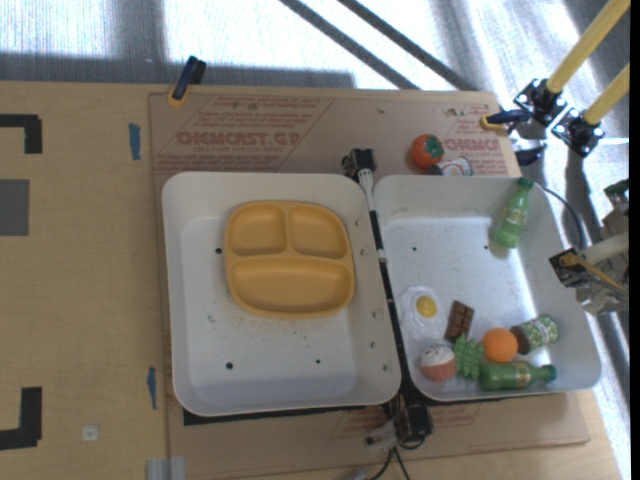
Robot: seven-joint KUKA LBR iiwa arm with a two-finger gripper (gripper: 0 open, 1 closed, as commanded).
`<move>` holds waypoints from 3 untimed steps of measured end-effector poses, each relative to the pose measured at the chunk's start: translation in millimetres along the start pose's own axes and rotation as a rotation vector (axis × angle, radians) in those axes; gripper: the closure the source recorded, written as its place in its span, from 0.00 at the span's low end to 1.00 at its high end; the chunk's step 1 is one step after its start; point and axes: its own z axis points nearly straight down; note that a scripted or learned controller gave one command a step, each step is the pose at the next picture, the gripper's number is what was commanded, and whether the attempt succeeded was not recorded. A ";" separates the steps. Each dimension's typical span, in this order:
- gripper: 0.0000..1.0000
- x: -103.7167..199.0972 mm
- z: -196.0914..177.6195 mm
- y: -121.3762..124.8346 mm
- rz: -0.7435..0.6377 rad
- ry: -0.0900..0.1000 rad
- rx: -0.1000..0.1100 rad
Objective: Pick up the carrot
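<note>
The bench (80,298) (cardboard-topped) bears two white bins (190,298) side by side.

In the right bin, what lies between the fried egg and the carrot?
In the camera view, a chocolate bar lies between the fried egg and the carrot, tilted on the right bin's floor.

Tan wood bench (70,298) w/ cardboard sheet (250,133), grey floor (300,18) beyond, striped sunlight.
</note>
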 end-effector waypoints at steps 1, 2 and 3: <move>1.00 -5.6 -78.9 16.4 -0.280 0.000 -0.001; 1.00 -10.5 -8.2 14.8 0.029 -0.002 0.003; 1.00 -10.8 14.3 14.6 0.031 -0.002 0.004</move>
